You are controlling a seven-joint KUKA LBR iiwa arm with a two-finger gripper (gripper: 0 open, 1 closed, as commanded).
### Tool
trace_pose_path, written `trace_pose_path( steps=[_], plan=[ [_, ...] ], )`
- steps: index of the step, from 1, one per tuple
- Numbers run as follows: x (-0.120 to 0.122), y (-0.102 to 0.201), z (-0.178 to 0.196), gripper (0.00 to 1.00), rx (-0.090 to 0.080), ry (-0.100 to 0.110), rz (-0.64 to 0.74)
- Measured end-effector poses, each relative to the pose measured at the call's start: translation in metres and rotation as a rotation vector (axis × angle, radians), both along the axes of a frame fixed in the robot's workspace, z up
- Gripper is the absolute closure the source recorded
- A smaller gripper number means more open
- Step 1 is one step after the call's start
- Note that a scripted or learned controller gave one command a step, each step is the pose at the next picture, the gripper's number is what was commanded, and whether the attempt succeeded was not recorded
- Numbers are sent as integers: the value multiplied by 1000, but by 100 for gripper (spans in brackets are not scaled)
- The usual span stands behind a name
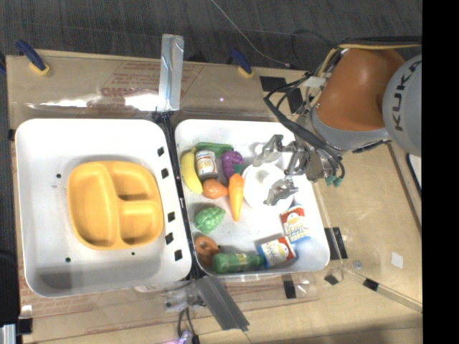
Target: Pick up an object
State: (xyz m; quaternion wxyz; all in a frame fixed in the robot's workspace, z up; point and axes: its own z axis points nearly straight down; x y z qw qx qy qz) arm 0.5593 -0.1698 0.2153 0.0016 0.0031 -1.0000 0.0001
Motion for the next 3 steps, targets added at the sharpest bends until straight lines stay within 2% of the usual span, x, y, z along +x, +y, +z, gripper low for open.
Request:
trace_pose_path(
  steps=[1,2,3],
  plan=[
    [24,12,-126,0,0,-1,-155],
    [4,68,-126,0,1,2,-302],
    [4,69,-118,100,0,6,-295]
  ],
)
